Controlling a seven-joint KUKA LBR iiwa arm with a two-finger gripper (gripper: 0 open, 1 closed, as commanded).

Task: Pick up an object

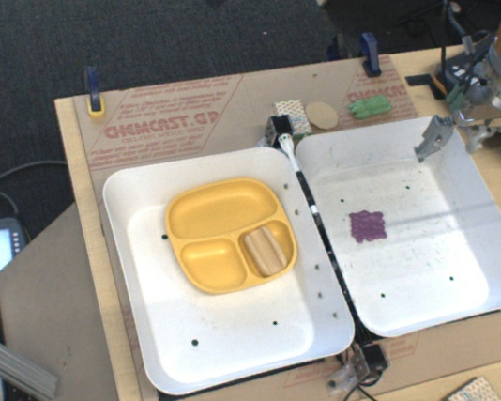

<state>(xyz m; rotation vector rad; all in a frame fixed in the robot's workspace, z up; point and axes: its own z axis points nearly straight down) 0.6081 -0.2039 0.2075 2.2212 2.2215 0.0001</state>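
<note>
While the arm reaches in from the right, its gripper (449, 135) hangs over the far right corner of the right bin (493, 287), fingers apart with nothing between them. Purple object (367, 225) lies flat on the right bin floor, left of centre, well apart from the gripper. Left bin (162, 352) holds a yellow divided plate (222, 211); a tan block (263, 250) sits in its near right compartment. On the bench beyond the bins: green object (371, 107), tan disc (321, 115).
</note>
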